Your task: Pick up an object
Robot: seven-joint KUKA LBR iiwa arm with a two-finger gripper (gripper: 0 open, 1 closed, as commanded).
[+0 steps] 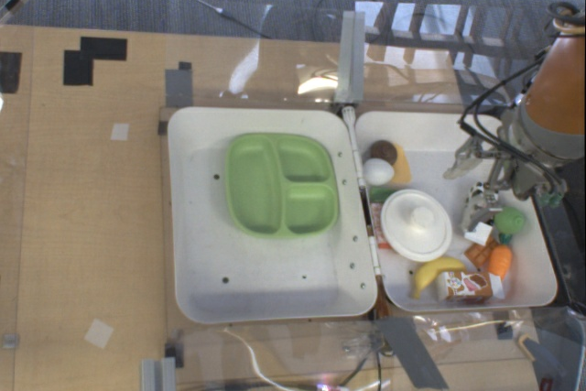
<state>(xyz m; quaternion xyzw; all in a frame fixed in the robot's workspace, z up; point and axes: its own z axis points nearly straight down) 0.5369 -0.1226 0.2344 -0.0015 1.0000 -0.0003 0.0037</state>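
Green toy [510, 221] just beside tool [481, 208]

A pale green sectioned plastic plate [280, 184] lies in the white left bin [197, 288], while the white right bin [540, 288] holds a yellow banana [432, 272], white round lid [417, 223], orange carrot [499, 259] and white egg [378, 171].

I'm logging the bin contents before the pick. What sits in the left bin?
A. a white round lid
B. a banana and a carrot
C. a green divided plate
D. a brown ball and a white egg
C: the green divided plate lies alone in the left bin, while the banana, carrot and white round lid lie in the right bin.
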